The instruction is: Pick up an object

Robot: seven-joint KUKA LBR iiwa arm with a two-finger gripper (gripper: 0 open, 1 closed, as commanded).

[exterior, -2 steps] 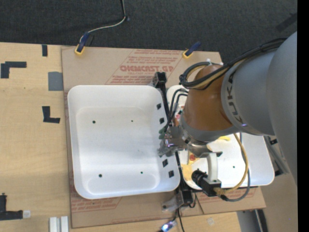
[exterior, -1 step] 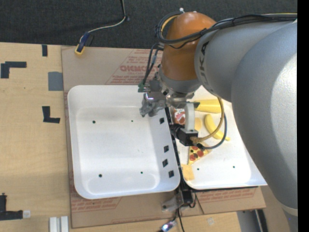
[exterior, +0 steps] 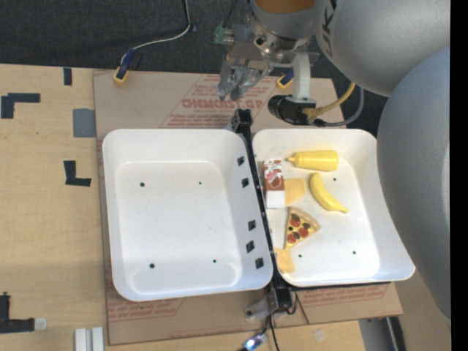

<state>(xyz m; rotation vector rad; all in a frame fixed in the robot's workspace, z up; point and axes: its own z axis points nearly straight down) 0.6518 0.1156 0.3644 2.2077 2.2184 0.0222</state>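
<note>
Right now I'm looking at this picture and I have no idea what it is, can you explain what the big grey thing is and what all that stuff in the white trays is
The big grey shape on the right is a robot arm with an orange band near its wrist. At its end is the gripper, the part that picks things up; here it sits above the cardboard behind the trays, with nothing seen in it. The picture comes from one camera fixed above the bench, looking down at a slant.

Two shallow white bins sit side by side. The right bin holds toy food: a yellow mustard bottle, a banana, a pizza slice, a small red and white packet and a pale cheese piece. The left bin lies beside it.
</note>
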